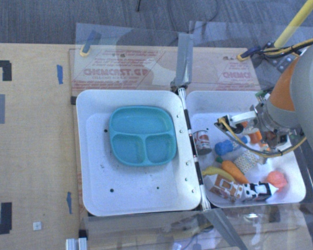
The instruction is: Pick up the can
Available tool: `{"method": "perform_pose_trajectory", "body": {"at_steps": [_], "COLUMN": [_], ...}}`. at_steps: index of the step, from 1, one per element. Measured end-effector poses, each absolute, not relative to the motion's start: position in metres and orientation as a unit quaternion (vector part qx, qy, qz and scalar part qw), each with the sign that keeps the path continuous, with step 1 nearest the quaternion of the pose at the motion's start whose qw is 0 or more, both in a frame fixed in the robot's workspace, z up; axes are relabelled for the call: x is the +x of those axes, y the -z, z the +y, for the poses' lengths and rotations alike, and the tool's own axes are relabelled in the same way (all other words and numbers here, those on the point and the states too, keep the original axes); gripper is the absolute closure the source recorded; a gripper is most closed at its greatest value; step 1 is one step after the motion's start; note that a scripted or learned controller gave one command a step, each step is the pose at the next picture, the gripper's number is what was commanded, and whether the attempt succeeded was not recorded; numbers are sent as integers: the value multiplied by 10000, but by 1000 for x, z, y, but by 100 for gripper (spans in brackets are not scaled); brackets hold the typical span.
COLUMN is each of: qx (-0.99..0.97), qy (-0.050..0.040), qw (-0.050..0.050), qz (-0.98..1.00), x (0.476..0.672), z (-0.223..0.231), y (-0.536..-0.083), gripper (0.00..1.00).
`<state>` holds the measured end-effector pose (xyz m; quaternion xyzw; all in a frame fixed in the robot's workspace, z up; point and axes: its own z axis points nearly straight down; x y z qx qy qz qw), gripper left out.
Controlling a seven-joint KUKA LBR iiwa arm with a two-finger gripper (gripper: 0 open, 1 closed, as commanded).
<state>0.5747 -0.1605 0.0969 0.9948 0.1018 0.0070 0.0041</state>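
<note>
Two bins, can by the divider

Can [202, 141] sits in right bin [297, 191], w/ its label too blurred to read, just beside the wall shared w/ left bin [91, 191]. Blue plate [143, 135] in left bin. Arm [297, 95] over right bin's far side; jaws' state: cannot tell. Carrot [233, 171] and banana [216, 171] lie nr. the can. Red print on clear sheet [125, 61] reads approx. "CHEMCAST GP".

The big grey arm [308, 87] with its orange band [283, 94] comes in from the right and bends down, its claw [261, 134] hanging low.
</note>
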Motion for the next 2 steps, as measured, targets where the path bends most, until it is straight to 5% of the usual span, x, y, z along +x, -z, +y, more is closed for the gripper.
{"method": "perform_pose_trajectory", "body": {"at_steps": [1,2], "qx": [9949,9951], "qy": [-96,-20], "qw": [65,-1], "qz": [1002,990], "x": [574,553], "z": [-98,-137], "y": [-96,-87], "gripper": [0,0]}}
